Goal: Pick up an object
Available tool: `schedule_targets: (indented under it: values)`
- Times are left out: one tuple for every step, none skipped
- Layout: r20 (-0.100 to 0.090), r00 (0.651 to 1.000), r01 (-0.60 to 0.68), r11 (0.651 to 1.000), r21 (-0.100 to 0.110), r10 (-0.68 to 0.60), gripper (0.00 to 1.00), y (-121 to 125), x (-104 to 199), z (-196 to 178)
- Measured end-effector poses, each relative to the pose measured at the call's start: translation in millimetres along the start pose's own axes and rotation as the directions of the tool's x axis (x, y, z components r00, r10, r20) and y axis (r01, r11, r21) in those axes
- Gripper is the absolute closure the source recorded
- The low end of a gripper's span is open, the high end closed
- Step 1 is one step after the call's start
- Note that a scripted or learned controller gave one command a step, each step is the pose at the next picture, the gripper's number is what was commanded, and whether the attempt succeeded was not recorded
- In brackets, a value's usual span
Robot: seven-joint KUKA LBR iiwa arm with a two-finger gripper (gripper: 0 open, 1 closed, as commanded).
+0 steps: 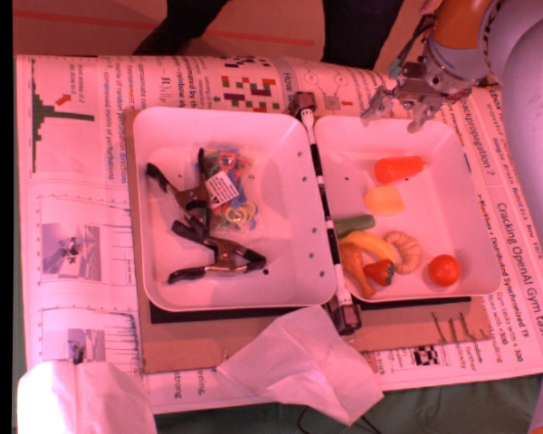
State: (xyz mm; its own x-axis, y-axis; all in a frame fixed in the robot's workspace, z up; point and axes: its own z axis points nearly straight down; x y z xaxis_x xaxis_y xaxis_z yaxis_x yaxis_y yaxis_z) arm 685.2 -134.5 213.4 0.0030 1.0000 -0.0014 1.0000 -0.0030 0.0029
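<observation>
My gripper (396, 116) hangs over the far edge of the right bin (462, 206), with its fingers spread open and nothing between them. Below it in that bin lie an orange carrot-like piece (399, 168), a pale yellow piece (385, 200), a green piece (355, 225), a yellow banana (360, 247), a red pepper (379, 272), a tan ring-shaped pastry (404, 250) and a red tomato (443, 269). The left bin (163, 134) holds a bag of coloured rings (228, 188) and black pliers-like tools (213, 259).
A striped black-and-white bar (324, 208) runs between the two bins. Printed paper sheets (72, 197) cover the bench. Crumpled white tissue (299, 364) lies at the front, more white tissue (77, 396) at the front left. A person's legs (253, 7) stand behind the bench.
</observation>
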Motion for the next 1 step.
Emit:
schedule_targets:
  values:
    - [0.0, 1.0, 0.0, 1.0, 0.0, 0.0, 0.0, 0.0, 0.0, 0.0]
